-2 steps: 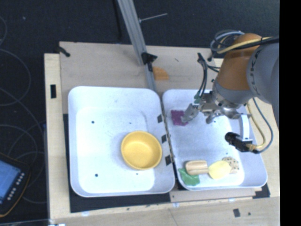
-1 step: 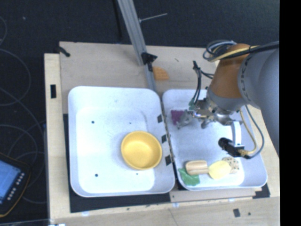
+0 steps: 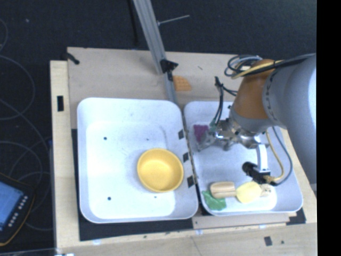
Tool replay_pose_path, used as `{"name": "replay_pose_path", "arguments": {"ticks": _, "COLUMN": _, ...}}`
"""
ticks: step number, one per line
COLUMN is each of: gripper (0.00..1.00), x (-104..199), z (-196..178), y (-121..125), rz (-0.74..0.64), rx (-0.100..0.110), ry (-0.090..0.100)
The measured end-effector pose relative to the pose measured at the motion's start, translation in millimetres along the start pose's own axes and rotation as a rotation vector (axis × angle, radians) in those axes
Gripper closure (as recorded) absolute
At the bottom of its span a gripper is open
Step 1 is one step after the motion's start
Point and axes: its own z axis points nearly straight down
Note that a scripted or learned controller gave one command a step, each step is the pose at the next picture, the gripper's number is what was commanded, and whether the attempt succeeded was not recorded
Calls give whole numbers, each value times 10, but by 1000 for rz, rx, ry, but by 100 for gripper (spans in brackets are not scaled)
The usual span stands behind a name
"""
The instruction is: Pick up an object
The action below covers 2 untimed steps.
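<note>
Your hand (image 3: 205,138) sits by the right bin's (image 3: 241,209) left wall at a purple thing (image 3: 200,130); I cannot tell its grip.

A bowl (image 3: 160,170) sits in the left bin (image 3: 101,127), near its right wall; three small objects (image 3: 237,191) lie along the right bin's (image 3: 224,167) near edge, the arm (image 3: 266,97) above it

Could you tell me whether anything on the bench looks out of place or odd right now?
One thing: a small orange block lies on the bare bench beyond the two white bins, outside both. The round yellow bowl sits upright in the left-hand bin.
</note>
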Motion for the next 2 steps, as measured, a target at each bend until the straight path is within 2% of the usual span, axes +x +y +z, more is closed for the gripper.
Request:
{"name": "replay_pose_path", "arguments": {"ticks": 1, "gripper": 100, "x": -5, "z": -132, "y": 15, "rz": 6, "rx": -6, "ry": 2}}
{"name": "replay_pose_path", "arguments": {"ticks": 2, "gripper": 100, "x": -71, "z": -743, "y": 95, "rz": 1, "rx": -10, "ry": 1}}
